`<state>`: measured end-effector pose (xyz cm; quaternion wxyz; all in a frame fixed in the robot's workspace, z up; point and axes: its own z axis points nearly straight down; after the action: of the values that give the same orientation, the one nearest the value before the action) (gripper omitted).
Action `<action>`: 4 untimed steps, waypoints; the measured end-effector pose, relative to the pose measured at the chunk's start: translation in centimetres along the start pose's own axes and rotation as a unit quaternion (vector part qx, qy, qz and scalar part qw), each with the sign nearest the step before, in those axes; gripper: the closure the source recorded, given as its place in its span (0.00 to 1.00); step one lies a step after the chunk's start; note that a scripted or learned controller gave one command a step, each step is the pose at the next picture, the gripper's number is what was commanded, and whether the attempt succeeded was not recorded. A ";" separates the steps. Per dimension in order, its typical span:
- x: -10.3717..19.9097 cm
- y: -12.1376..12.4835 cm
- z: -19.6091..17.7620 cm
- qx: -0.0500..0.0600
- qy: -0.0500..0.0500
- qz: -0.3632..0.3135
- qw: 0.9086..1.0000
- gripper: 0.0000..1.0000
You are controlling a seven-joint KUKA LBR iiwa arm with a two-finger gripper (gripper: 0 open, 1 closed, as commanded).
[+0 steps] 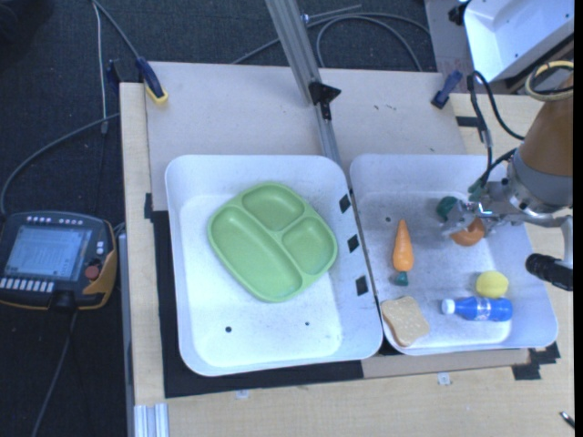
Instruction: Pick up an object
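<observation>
My gripper (473,220) hangs low over the right part of the right bin (428,176), at the end of the arm that comes in from the right. Directly beneath it lies a small orange round object (469,237), partly hidden by the gripper. A dark green object (445,208) sits just to its left. Elsewhere in this bin lie a carrot (402,246), a yellow lemon (492,284), a blue bottle with a white cap (478,309) on its side, and a slice of bread (405,320) at the front rim.
The left bin (196,335) holds a green divided plate (271,240). A tiny teal piece (400,279) lies below the carrot. A metal pole (301,39) slants up from between the bins. A teach pendant (53,260) rests off the bench at left.
</observation>
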<state>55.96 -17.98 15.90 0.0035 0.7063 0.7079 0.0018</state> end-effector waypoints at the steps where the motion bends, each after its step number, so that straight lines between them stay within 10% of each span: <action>1: 0.0 0.2 -4.8 0.000 0.000 0.000 1.000 1.00; 4: 15.9 1.4 -4.8 0.004 0.003 -0.003 1.000 1.00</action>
<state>57.25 -2.09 20.71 -0.0019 0.7044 0.7098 0.0011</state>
